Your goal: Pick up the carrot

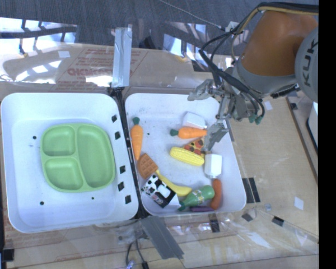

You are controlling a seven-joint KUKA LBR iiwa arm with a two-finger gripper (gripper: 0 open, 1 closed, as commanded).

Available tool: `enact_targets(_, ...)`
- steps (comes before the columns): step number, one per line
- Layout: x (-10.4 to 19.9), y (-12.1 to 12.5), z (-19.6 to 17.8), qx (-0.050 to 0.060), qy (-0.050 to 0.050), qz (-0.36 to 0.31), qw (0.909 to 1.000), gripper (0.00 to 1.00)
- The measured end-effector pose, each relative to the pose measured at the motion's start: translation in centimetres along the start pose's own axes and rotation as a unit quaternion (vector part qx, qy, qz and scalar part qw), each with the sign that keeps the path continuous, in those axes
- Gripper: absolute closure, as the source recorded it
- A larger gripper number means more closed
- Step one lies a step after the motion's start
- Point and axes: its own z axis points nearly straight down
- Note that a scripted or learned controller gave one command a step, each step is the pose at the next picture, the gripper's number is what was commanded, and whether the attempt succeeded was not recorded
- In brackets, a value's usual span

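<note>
gripper [215, 134] just beside carrot [191, 132], rt bin [157, 102]

A green divided plate [77, 157] lies in the left white bin [11, 167]. In the right bin [157, 102], a corn cob [186, 156] sits at centre, a white block [194, 119] toward the upper right, another white piece [213, 165] right of the corn. A waffle [147, 165], a banana [176, 187] and a black-and-white item [157, 189] crowd the lower left.

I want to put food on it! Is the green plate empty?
Empty. The green plate lies flat in the left bin, with all three compartments bare.
</note>
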Motion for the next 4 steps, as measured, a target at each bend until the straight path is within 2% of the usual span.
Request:
enact_targets(1,-2.8,-1.3,5.0,-0.001,0.001,-0.102,0.9948,0.00)
enact_targets(2,-2.7,-2.1,12.0,-0.002,0.002,-0.127,0.9919,0.00)
enact_targets(3,-0.5,-3.7,18.4,-0.002,0.001,-0.154,0.9881,0.00)
enact_targets(4,-0.8,-3.5,17.1,-0.001,-0.002,-0.158,0.9874,1.00)
